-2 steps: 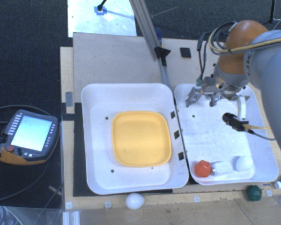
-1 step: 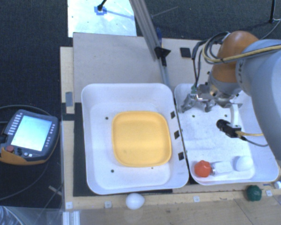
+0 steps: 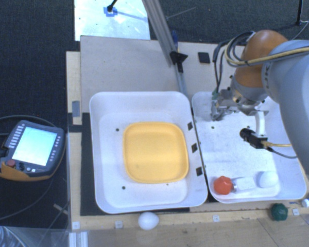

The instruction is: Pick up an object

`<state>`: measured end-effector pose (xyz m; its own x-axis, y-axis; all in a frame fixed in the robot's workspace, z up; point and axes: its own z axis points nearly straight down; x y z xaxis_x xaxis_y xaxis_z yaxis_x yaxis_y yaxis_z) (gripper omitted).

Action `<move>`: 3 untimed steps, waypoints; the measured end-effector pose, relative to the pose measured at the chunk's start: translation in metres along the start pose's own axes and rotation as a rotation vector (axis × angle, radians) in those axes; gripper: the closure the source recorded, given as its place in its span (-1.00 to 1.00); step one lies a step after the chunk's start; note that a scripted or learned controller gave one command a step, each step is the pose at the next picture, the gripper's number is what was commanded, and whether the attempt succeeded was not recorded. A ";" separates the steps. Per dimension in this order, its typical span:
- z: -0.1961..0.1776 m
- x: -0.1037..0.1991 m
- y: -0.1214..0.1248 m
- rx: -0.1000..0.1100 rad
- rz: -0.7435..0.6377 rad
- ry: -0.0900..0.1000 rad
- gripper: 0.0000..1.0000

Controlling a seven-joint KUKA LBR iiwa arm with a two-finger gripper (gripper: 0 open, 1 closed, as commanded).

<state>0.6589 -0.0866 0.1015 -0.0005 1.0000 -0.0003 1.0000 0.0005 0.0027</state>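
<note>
Looking down from the camera view, the gripper [image 3: 217, 112] sits over the upper left corner of the right bin [image 3: 247, 161], can't tell its state, while the orange ball [image 3: 222, 185] and white ball [image 3: 268, 179] lie along that bin's bottom edge, and a yellow plate [image 3: 155, 152] fills the left bin [image 3: 105, 138].

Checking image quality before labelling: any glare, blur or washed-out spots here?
Camera view: the pendant screen is blown out to near white; a bright floor patch glares at the top; the white ball nearly blends into the right bin; focus is soft.
</note>
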 end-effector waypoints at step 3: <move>-0.157 -0.006 -0.004 -0.004 0.000 0.000 1.00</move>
<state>0.6546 -0.0926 0.2588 -0.0008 1.0000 -0.0005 1.0000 0.0008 0.0062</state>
